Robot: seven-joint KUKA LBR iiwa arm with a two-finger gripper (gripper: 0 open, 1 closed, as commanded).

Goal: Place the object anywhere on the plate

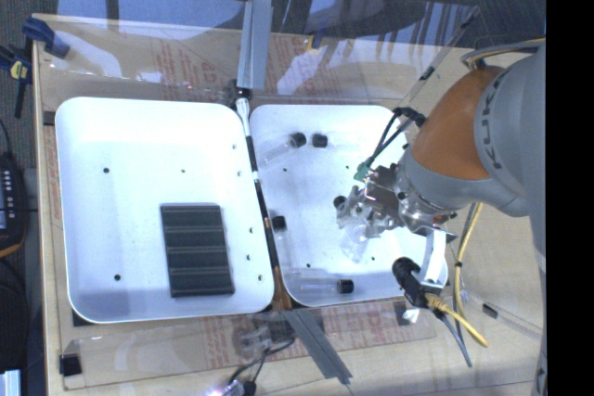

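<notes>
From the camera view, my pincer (357,210) hangs low in the right bin (278,199), I judge to reach a clear tube; its state I cannot tell. Clear tubes (320,288) lie around it. The dark ridged plate (196,249) sits in the left bin (93,134), well apart.

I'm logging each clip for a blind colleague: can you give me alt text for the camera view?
A grey arm with an orange band reaches from the right, its tool low over the right bin, which holds clear tubes with dark caps. The left bin holds a dark ribbed rectangular plate.
</notes>
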